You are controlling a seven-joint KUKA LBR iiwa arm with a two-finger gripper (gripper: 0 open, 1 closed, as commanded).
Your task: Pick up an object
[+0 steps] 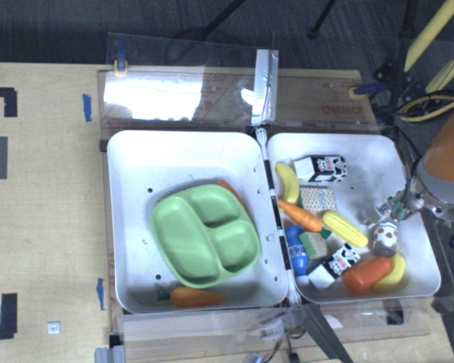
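- Gripper (386, 212) sits low over the right bin (363, 148), near its right wall, just above and beside the small round speckled ball (385, 238). Arm comes in from the right edge.
- Jaws: cannot tell whether spread or pressed together; too small and blurred against the bin floor. Nothing visibly pinched.
- Likely target, my guess: the speckled ball, closest to the gripper. It lies just right of the toy corn cob (343, 228) and touches or nearly touches the red toy (367, 273) below it.
- Handling, judged: looks like light hard plastic, stiff, smooth. Round, so it will tend to roll or squirt out of a two-finger pinch. Take it across the widest part, fingers centred.
- Clutter risk: corn, red toy and the yellow piece (397, 271) crowd the ball on the left and below. More free floor above and to the right of it.
- Other items left of the ball: carrot (301, 216), banana (287, 181), cow-print carton (322, 168).
- Surface: white, smooth, shallow bin with sloped walls; things slide easily.
- Left bin (129, 203) holds a green divided plate (205, 234) and an orange carrot (197, 296) below the plate.
- Room: wooden bench (45, 203), dark floor and cables beyond.
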